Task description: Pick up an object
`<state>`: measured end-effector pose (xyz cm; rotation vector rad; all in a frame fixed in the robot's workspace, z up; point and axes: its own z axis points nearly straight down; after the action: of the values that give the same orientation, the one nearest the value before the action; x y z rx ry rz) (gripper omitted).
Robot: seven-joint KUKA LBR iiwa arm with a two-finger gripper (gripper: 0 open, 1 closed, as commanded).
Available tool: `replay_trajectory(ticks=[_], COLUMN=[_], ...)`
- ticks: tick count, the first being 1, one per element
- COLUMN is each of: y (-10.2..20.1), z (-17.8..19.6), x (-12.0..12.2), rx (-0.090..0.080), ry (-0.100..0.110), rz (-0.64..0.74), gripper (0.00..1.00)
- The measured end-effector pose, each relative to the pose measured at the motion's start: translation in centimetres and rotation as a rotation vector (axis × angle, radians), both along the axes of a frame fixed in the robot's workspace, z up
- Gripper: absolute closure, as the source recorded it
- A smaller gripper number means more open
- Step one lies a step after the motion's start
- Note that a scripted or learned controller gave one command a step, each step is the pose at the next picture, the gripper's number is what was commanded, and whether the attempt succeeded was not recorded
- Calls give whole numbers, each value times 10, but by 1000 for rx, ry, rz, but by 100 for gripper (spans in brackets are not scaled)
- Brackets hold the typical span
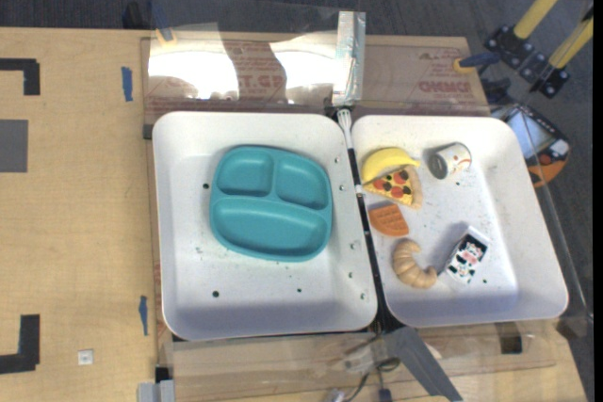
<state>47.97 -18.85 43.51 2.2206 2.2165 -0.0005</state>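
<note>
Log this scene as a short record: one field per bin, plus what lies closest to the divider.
left bin: teal divided plate, three compartments
right bin: banana, pizza slice, orange piece, croissant, small can on its side, black-and-white packet
nearest divider: banana, pizza slice, orange piece
</note>
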Motion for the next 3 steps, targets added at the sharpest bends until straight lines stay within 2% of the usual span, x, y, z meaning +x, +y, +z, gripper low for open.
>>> replay_trajectory(ticks=[1,3], y=[-36,-35], z=[0,0], x=[0,1], rx=[0,0], ry=[0,0], rz=[2,5], gripper=[100,100])
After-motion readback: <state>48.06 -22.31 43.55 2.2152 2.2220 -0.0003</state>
